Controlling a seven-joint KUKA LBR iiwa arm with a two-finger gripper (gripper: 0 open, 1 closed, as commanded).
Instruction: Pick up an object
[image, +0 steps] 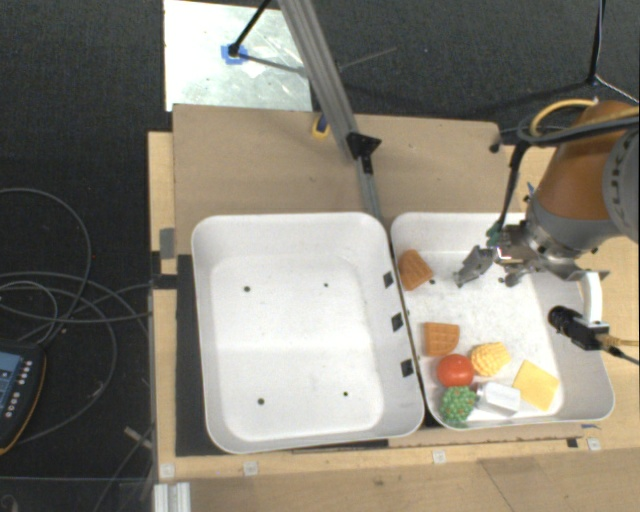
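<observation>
Nearest the front edge of the table (300, 160), in the right bin (590, 395), the toys sit bunched in the near corner. A green knobbly piece (459, 405) lies closest to the front wall, touching a small white block (499, 398) on its right. Just behind the green one is a red tomato (456, 370), and beside that a yellow ridged piece like corn (489, 358). A flat yellow cheese wedge (536, 385) lies to the right of the white block. An orange waffle square (441, 338) sits just behind the tomato, near the wall shared with the left bin (290, 330).

Further back, a brown bread-like piece (415, 269) lies alone against that shared wall, well apart from the cluster.

At about the same depth, the end effector (490, 268) hangs over the back half of the right bin, to the right of the bread-like piece and not touching it. Its fingers are spread, one grey finger (472, 269) angling toward the left, and nothing sits between them. A black cylindrical part (570, 324) juts from the wrist over the bin's right side. Behind it the arm's orange band (575, 185) rises toward the right edge.

Beyond the bins, a grey pole (330, 85) slants across the brown board toward the far side, and black cables (60, 290) trail on the dark floor at the left.
</observation>
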